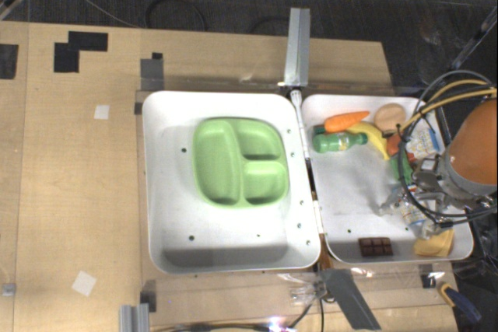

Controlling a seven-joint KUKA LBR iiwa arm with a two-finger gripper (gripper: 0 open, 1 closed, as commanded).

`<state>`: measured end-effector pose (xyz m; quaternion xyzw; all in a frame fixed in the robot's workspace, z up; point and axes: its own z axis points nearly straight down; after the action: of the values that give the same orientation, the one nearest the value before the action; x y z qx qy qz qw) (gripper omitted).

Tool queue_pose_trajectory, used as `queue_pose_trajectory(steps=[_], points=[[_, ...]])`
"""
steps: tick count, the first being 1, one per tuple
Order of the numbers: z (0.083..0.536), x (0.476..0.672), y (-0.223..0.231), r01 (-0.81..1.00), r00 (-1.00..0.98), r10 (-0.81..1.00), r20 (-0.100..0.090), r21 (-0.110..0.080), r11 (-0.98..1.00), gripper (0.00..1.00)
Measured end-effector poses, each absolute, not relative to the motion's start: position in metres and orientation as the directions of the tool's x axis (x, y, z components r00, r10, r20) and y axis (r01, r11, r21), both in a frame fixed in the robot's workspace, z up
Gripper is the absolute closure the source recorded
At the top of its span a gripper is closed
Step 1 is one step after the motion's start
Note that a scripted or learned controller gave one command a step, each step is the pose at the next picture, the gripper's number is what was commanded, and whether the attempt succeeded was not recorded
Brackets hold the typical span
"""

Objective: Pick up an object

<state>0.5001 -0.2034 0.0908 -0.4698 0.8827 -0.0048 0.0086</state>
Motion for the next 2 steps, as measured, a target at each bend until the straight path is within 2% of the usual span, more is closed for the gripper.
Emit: queue_pose_trajectory(steps=[1, 2], points=[[0.0917, 0.4988, -0.1885, -1.000, 0.004, -1.000, 0.003, -0.022, -0.004, 0.00], [0.0913, 0.4943, -0.1980, -1.000, -0.008, -1.000, -0.001, -0.022, 0.008, 0.00]])
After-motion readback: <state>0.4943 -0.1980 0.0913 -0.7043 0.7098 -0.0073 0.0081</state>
